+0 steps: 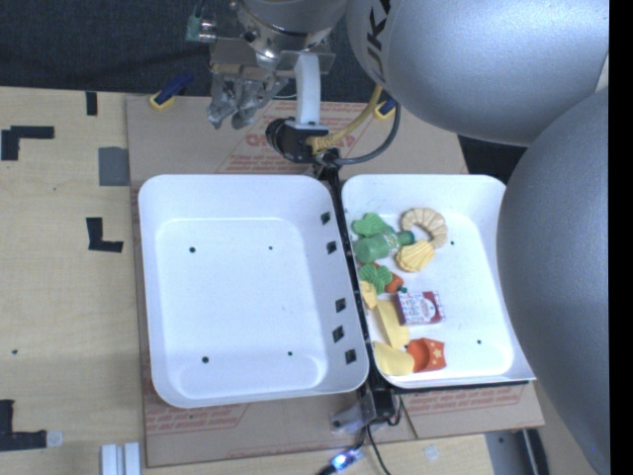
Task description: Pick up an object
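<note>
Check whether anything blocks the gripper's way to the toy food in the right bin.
Nothing visible does. The gripper hangs beyond the far edge of the left bin, above the cardboard. The toy food lies uncovered along the near-left side of the right bin.

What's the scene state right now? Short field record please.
arm: reaches in from the right, wrist above the bins' far edge
gripper: over cardboard beyond the left bin, nothing between its fingers
left bin: white, shallow
right bin: toy food clustered along its left wall
items: green vegetable, pretzel, red packet
task: nothing picked yet
</note>
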You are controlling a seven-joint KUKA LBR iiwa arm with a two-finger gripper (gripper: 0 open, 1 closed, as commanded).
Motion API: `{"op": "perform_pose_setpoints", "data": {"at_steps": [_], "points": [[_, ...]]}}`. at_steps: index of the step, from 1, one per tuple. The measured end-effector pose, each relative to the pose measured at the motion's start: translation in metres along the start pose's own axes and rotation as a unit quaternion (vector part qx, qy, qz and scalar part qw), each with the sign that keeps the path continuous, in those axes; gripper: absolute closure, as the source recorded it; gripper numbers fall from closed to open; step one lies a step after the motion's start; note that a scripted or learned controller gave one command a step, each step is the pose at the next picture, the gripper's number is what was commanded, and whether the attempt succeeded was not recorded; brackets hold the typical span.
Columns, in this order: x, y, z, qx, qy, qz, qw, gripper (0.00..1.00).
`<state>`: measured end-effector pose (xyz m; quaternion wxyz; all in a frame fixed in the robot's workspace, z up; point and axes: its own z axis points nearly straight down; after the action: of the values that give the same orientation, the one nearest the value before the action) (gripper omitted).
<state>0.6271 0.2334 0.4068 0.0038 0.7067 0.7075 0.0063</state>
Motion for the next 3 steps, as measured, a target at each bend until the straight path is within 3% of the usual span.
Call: {"op": "perform_pose_setpoints", "data": {"at_steps": [1,2,3], "points": [[0.001,0.007,-0.117,0.001,0.0,-0.001,1.0,1.0],[0.0,-0.051,-0.072,0.01,-0.003,-0.001,0.9999,1.0],[-0.024,-0.069,0.13,0.017,-0.006,0.001,0.9998,1.0]]}}
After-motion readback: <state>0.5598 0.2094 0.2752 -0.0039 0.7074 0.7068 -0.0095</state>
